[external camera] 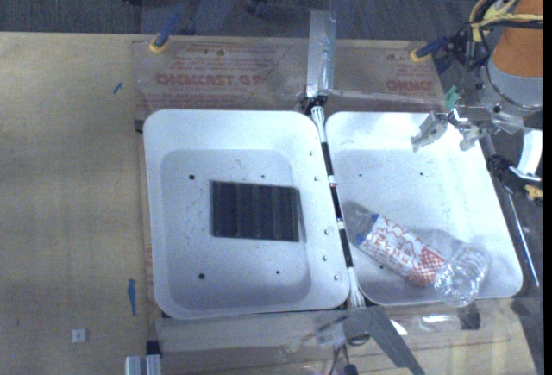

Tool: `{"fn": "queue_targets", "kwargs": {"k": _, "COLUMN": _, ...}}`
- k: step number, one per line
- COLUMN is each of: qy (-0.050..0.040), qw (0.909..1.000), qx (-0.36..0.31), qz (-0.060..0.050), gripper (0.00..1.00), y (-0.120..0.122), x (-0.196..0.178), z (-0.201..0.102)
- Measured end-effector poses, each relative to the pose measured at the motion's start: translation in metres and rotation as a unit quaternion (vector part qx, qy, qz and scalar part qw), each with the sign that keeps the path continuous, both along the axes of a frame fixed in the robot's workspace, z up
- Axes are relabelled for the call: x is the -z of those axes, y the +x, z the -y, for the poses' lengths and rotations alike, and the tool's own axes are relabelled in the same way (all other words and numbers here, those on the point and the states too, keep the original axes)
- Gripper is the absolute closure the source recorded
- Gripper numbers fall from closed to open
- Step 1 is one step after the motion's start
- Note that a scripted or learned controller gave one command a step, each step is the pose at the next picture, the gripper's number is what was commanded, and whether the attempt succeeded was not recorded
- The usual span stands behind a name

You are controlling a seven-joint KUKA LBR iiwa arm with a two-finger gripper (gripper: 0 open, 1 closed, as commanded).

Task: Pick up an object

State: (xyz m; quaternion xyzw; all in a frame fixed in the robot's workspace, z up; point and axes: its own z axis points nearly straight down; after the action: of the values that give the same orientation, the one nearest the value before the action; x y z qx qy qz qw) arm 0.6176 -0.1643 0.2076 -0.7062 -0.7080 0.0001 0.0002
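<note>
I note the hand (447,130) over the right bin's (509,218) far right corner, fingers spread, gripping nothing. The plastic bottle (414,253) lies on its side along that bin's near edge, well apart from the hand.

Plastic bottle (420,255): clear, crumpled, red-and-white patterned label round middle; lying on side, tilted diagonally; neck end toward upper left near wall between bins, wider clear base toward lower right; rests on floor of right bin (388,166), in its near half, close to front rim; apart from gripper (447,131), which hovers over bin's far right corner.
</note>
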Motion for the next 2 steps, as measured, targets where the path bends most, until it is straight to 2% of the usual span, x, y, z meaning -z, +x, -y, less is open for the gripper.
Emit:
{"fn": "queue_targets", "kwargs": {"k": 1, "qy": -0.0001, "qw": 1.0, "qx": -0.007, "qz": 0.0, "gripper": 0.0, "y": -0.077, "x": 0.086, "z": 0.009}}
{"fn": "queue_targets", "kwargs": {"k": 2, "qy": -0.0028, "qw": 0.9922, "qx": -0.124, "qz": 0.008, "gripper": 0.0, "y": -0.108, "x": 0.118, "z": -0.045}}
